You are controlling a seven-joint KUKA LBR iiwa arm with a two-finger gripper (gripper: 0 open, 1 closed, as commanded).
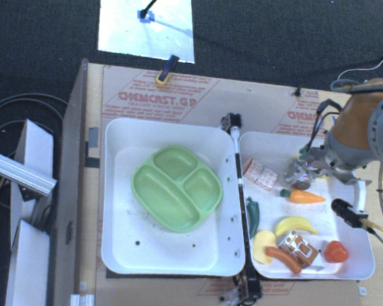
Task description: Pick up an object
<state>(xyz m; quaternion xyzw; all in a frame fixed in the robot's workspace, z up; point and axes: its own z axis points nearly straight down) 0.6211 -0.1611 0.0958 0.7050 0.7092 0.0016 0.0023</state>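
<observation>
- Along the near edge of the white bin on the arm's side [328,222], a red-orange toy sausage [282,258] lies slantwise. It touches a brown-and-white patterned block [297,246] whose kind is hard to make out.
- A round red toy tomato [335,251] sits toward that bin's near corner on the arm's side.
- A pale yellow rounded toy fruit [262,244] rests by the edge shared with the other bin. Which fruit it is cannot be told.
- Just beyond, a yellow toy banana [296,224] lies mid-bin. A dark green toy pepper [253,213] hugs the shared edge, partly hidden by the rims.
- An orange toy carrot [305,197] lies crosswise beyond the banana.
- The jaws hang just beyond the carrot's green-topped end, low over the bin floor. They are blurred, so whether they are open, closed or gripping anything cannot be told.
- The grey arm with an orange band [369,123] comes in over the bin's far corner, covers it, and is cut off by the view's edge.
- A pink-and-white packet [261,174] lies near the far end of the shared edge, apart from the jaws.
- The other white bin [125,243] carries a pale green three-compartment plastic plate [177,187] in its middle.
- Beyond both bins, the table bears a brown cardboard sheet with red lettering [183,95], and a small yellow-and-blue clip [165,71] sits at its far edge.
</observation>
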